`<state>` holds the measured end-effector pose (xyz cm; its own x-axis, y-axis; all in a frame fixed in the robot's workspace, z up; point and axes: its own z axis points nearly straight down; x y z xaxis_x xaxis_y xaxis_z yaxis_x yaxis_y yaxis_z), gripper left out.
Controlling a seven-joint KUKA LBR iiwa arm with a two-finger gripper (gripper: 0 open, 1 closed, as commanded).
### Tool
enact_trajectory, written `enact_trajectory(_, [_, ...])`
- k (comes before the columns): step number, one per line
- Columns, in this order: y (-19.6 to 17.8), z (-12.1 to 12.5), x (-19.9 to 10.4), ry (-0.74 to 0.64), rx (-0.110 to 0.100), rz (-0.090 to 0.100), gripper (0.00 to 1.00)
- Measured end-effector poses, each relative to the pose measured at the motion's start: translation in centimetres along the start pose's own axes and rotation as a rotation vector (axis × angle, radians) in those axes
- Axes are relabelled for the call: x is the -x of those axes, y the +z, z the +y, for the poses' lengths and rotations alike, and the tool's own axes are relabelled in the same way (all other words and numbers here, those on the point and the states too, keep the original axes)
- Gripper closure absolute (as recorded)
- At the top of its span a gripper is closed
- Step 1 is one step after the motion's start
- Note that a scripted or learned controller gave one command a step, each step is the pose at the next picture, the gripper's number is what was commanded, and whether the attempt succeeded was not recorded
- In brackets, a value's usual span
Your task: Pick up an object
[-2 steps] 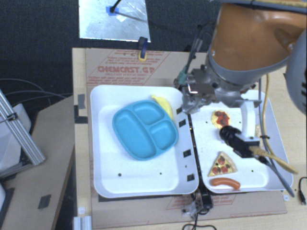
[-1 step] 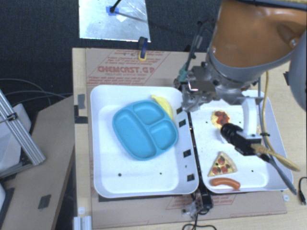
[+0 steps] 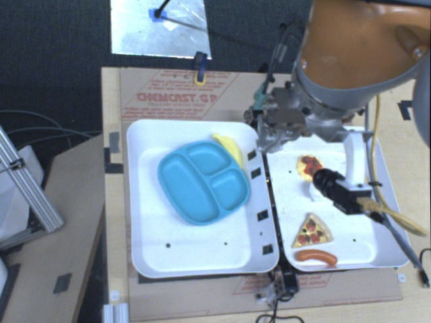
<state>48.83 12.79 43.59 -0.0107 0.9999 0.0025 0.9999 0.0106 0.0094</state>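
Gripper [image 3: 264, 134] low over far end of ridge where the two bins meet; spread or pressed together, cannot tell. Yellow banana [image 3: 229, 149] just beside it in left bin [image 3: 145, 200]: curved, smooth, tucked against far edge of blue plate [image 3: 202, 180], glossy, three compartments, rounded corners. In right bin [image 3: 380, 244], small pizza piece [image 3: 309, 166] near gripper; triangular pizza wedge [image 3: 313, 231] and orange-red sausage [image 3: 316, 256] well apart from it, by near wall. Bins white, shallow.
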Motion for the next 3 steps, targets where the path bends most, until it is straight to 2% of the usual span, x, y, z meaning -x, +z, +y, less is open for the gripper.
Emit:
enact_trajectory(1, [9.2, -0.3, -3.1, 0.004, -0.016, -0.004, 1.00])
enact_trajectory(2, [25.9, 8.5, -1.1, 0.013, -0.018, -0.007, 1.00])
enact_trajectory(3, [20.1, 2.0, -2.0, 0.006, -0.010, 0.000, 1.00])
